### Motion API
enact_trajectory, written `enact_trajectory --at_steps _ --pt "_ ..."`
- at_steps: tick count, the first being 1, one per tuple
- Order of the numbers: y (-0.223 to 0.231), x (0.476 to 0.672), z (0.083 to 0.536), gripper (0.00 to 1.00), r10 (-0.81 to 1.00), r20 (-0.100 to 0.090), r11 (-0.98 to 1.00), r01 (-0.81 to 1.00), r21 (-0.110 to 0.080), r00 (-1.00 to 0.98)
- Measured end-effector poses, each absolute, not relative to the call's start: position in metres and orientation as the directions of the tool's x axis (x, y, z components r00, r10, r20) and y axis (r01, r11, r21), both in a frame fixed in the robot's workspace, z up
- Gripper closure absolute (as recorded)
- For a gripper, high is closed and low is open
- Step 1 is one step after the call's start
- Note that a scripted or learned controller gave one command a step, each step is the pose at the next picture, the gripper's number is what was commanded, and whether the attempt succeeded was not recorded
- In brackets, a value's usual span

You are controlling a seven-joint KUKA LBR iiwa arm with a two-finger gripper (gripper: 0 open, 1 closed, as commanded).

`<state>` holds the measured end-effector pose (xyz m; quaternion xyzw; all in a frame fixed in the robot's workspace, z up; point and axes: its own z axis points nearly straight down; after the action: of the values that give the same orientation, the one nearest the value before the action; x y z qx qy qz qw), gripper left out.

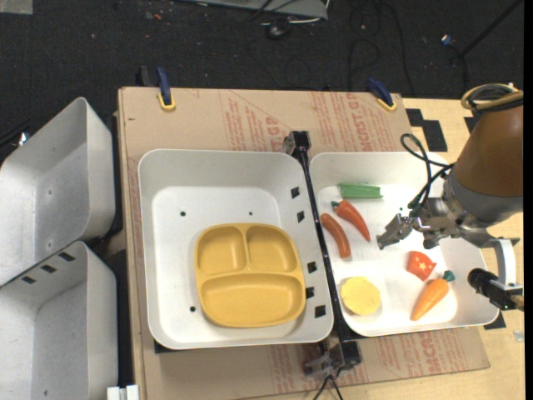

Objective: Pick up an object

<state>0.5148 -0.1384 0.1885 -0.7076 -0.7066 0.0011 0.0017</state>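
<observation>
objects for picking all sit in the right bin, right half of the frame: a green piece near the top, a red chili just below it, a sausage beside the chili toward the divider, a yellow round piece lower down, a red strawberry-like piece and an orange carrot at the lower right. from my seat the gripper hangs over the middle of that bin, right of the chili and up-left of the strawberry piece, touching none of them as far as i can see. i cannot tell whether it is apart or together; it reads as a dark blur. nothing sits in it. the left bin holds a yellow divided tray, centre-low in the frame.
</observation>
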Motion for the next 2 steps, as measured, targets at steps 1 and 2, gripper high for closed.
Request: enact_trajectory --at_steps 1,2 --pt "-0.138 0.504 0.132 0.00 1.000 0.002 -0.002 1.000 -0.005 0.002" --pt "-0.138 0.504 0.090 0.00 1.000 0.001 -0.001 1.000 -0.004 0.001"
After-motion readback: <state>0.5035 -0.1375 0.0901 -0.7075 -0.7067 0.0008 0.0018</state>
